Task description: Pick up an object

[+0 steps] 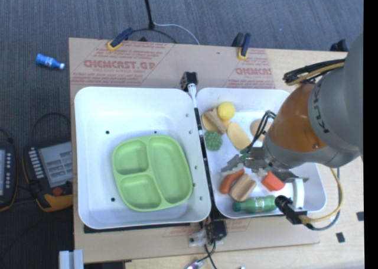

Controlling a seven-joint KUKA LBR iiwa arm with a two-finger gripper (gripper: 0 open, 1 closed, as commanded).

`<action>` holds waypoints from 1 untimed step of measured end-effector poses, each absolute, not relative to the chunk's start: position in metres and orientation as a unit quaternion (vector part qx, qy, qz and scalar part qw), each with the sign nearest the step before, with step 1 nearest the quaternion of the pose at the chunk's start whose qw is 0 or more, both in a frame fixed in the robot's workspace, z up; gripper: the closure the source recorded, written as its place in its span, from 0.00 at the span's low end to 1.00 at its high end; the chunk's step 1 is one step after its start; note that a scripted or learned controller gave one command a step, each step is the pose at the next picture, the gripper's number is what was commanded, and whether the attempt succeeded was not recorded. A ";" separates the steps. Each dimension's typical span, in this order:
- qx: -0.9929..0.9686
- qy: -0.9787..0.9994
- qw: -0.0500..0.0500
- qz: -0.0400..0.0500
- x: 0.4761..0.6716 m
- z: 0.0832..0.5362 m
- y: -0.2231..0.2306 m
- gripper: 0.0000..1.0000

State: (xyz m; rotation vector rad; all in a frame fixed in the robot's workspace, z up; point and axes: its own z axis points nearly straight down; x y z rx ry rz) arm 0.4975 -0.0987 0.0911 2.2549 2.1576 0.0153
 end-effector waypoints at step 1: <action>0.706 0.708 0.013 0.005 0.494 0.091 -0.098 0.00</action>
